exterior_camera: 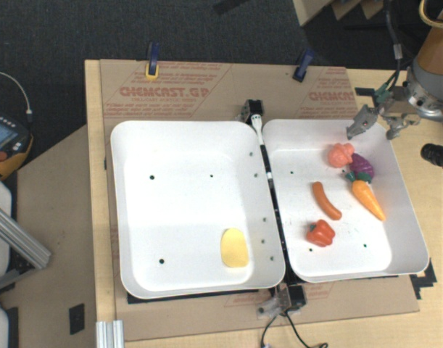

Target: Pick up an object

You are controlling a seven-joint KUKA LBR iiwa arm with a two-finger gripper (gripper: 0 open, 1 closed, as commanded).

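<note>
My gripper (376, 125) hangs over the far right corner of the right bin (395, 259), fingers spread apart and open with nothing between them. Just below and left of it lies a pink toy (341, 155), touching a purple toy (362, 167). An orange carrot (368, 199) lies below those. A small orange sausage (326, 200) sits near the bin's middle, and a red pepper (320, 233) lies in front of it. In the left bin (134, 216), a yellow piece (234, 248) rests near the front right corner.
Both bins sit on a brown cardboard sheet (206, 85) held by two blue clamps (153, 58) at the back. A black divider (267, 172) runs between the bins. Grey equipment stands at the left edge.
</note>
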